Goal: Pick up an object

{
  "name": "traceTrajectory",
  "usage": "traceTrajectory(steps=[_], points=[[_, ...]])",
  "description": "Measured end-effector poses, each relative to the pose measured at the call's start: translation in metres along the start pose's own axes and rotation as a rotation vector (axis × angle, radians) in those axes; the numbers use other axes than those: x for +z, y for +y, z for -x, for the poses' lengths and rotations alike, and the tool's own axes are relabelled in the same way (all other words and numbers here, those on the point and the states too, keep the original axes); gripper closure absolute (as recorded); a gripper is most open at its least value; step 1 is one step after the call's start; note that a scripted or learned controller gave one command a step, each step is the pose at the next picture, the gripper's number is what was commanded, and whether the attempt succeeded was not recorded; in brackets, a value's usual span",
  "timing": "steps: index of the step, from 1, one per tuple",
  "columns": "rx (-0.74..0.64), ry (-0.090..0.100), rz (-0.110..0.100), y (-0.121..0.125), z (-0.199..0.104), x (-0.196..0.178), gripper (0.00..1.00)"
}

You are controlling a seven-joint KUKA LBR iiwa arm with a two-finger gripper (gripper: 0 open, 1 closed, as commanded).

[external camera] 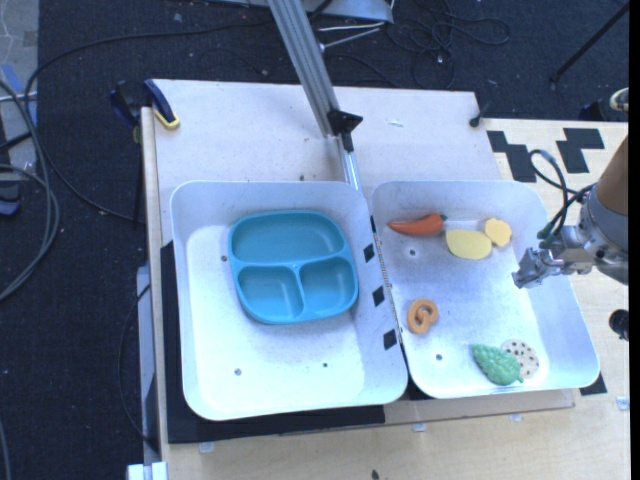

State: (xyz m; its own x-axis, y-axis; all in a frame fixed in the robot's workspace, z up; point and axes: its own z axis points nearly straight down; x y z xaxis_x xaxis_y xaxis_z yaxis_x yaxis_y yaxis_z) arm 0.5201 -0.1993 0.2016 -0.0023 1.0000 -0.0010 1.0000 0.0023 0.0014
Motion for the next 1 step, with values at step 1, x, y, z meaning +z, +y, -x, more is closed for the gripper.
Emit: traceTrajectory(steps=[1], points=[[-0.001, -0.001, 0.003, 0.0012, 0.0002, -0.0522, 1.00]])
